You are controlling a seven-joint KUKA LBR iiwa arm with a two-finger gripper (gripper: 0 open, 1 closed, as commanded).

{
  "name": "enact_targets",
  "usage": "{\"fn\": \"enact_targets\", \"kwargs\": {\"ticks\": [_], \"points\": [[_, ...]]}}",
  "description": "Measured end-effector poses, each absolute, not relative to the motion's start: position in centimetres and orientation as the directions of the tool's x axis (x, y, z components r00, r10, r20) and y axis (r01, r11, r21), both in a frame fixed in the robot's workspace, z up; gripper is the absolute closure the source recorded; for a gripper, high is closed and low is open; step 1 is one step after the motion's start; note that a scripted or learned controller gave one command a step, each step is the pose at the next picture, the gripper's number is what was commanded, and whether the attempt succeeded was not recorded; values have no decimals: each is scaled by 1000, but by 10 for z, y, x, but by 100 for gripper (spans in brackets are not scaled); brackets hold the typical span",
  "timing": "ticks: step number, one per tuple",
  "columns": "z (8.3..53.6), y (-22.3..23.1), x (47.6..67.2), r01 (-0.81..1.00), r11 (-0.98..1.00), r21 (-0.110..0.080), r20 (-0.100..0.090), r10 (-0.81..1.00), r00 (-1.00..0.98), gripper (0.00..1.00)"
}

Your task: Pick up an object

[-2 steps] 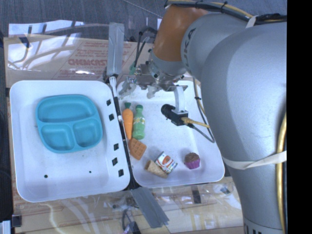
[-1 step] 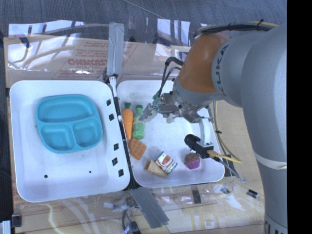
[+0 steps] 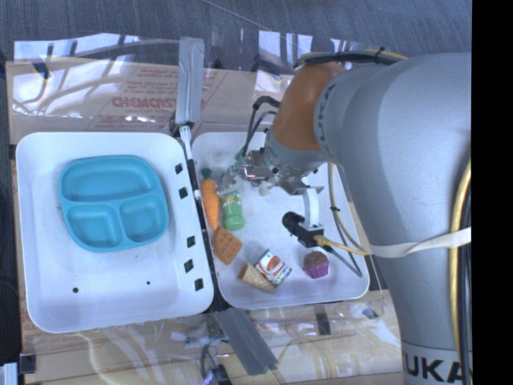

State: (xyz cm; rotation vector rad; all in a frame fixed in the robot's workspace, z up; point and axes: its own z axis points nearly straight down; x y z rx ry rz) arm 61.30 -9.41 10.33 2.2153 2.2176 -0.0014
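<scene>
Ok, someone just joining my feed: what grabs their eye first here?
The big grey arm with its orange band, reaching from the right over the right bin. Next, the blue divided plate alone in the left bin, then the carrot and green bottle below the gripper.

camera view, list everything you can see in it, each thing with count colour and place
bins: 2, white, side by side on the bench
divided plate: 1, blue, three compartments, in the left bin
carrot: 1, orange, right bin, along its left wall
bottle: 1, green, right bin, just right of the carrot
waffle: 1, orange-brown, right bin, below the carrot
cracker: 1, tan, right bin, near the front edge
can: 1, white with red and brown label, right bin, touching the cracker
cupcake: 1, purple with brown top, right bin, front right
cardboard: 1, brown with red print, behind the bins
arm: 1, grey with orange band, reaching in from the right over the right bin
</scene>
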Motion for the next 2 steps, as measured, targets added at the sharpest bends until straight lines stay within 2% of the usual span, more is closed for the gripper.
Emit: {"fn": "enact_targets", "kwargs": {"ticks": [1,2], "points": [[112,-93,613,1000,7,0,-3,1000,-7,100],[261,-82,659,1000,8,10,-1,1000,-8,100]]}}
